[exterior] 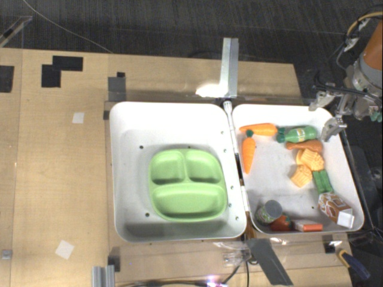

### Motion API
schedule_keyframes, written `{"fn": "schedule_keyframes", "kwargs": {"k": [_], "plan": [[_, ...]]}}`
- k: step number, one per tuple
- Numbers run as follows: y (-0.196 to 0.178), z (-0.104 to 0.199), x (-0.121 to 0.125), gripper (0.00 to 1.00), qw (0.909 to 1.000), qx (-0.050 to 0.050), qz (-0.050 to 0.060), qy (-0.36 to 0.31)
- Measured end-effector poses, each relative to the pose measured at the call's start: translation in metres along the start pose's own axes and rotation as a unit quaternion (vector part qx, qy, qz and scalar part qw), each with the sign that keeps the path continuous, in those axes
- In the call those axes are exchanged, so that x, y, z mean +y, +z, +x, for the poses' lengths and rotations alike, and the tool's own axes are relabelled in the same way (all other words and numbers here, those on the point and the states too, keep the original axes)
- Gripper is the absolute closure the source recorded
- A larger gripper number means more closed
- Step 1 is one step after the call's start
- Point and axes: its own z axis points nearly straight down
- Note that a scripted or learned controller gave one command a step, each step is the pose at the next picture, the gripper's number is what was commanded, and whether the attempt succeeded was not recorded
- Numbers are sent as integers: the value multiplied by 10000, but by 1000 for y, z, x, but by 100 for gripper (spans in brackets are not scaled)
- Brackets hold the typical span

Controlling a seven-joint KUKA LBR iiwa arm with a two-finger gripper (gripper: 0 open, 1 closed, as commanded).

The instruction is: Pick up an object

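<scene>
Frankly, you have nothing lifted yet: the pincer (335,126) hangs over the right bin's (353,178) far corner beside the green bottle (297,135), grip state unclear. Carrots (248,152) and waffles (310,158) lie untouched.

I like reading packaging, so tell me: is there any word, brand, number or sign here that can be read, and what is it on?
None can be read.
Green bottle: its label is too blurred to read.
Brown carton: the print is too small to read.
Can: no legible label.
Green divided plate: no lettering shows.
</scene>
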Motion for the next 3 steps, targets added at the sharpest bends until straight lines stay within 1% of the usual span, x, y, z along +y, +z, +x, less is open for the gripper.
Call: {"fn": "schedule_keyframes", "kwargs": {"k": [1,2,3], "plan": [[129,27,-6,0,9948,-46,16,-1013],[134,55,42,0,9963,-117,45,-851],[142,97,114,0,9944,-47,-9,-1051]]}}
